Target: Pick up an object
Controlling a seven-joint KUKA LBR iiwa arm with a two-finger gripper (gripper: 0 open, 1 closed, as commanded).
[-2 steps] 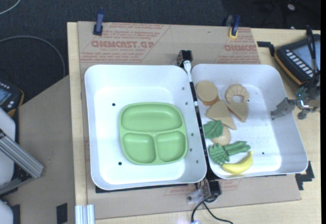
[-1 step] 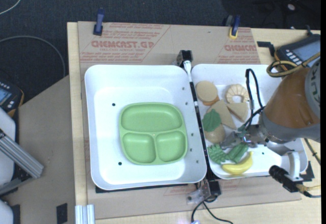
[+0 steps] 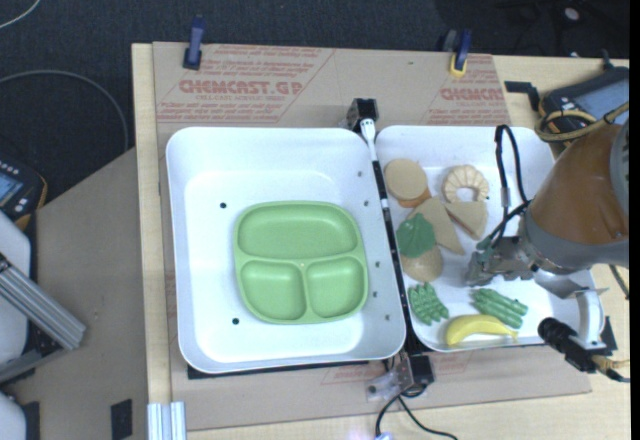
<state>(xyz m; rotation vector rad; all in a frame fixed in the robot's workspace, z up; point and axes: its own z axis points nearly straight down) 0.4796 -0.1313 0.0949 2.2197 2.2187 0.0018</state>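
The objects available for picking lie in the right-hand shallow white bin, which sits toward the right edge of the desk. At its near edge lies a yellow plastic banana. Just beyond it is a green ridged toy vegetable, and to the left a darker green leafy piece. Further in are a green strawberry-shaped piece, a tan wedge-shaped piece, a round tan bun-like disc and a pale ring-shaped pastry near the bin's far edge.

The gripper is lowered into this bin, in the gap between the wedge and the ridged vegetable. Its opening cannot be determined, and no object can be confirmed in its hold. Its position suggests a grasp attempt on the nearest items.

The left-hand shallow white bin holds a light green three-compartment plastic tray at its centre, probably as a placement target. Blue and yellow clamps at the desk's far edge secure the brown board beneath the bins.
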